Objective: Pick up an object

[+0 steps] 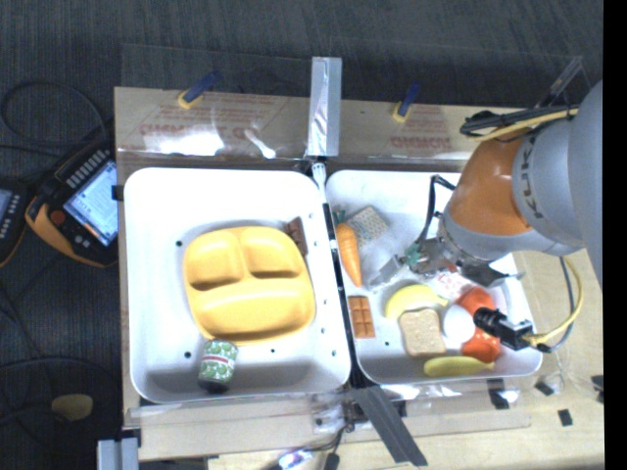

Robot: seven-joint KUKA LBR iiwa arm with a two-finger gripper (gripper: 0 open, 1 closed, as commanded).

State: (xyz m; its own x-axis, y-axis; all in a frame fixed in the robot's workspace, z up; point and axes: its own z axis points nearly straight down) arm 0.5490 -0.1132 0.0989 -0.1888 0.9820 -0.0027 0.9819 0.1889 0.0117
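The bread [422, 332] lies at the near edge of the right bin [387, 375], touching the egg [458, 322] at its 3 o'clock. The gripper [423, 256] sits at the bread's 12 o'clock. I cannot tell if it is open or closed. It should come straight down on one toy, away from the others.

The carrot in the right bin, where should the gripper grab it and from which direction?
Probably the carrot's thicker upper half, coming straight down with the fingers across its width. It lies flat and lengthwise right beside the bin's left wall, so a sideways approach looks blocked; the narrow tip gives less hold.
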